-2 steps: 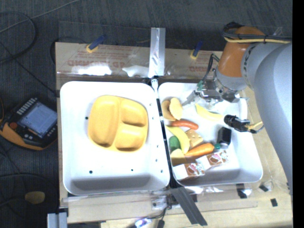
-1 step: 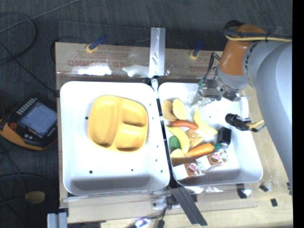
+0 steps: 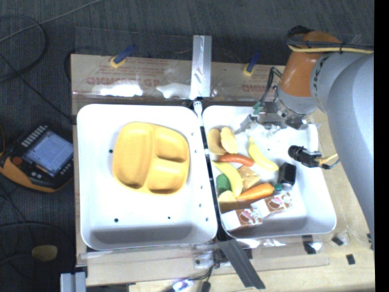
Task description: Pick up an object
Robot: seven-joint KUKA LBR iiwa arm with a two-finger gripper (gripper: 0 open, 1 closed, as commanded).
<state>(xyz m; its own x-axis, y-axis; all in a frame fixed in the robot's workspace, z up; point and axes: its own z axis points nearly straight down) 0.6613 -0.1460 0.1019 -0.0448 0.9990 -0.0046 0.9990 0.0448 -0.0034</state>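
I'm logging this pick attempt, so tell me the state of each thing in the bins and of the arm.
Yellow tray: lying flat in the left bin, compartments bare.
Carrot: lying in the right bin, on the food pile.
Banana: lying loose, right of the pile.
Packets: flat, at the pile's near edge.
Pincer: over the right bin's far edge, holding nothing I can see.
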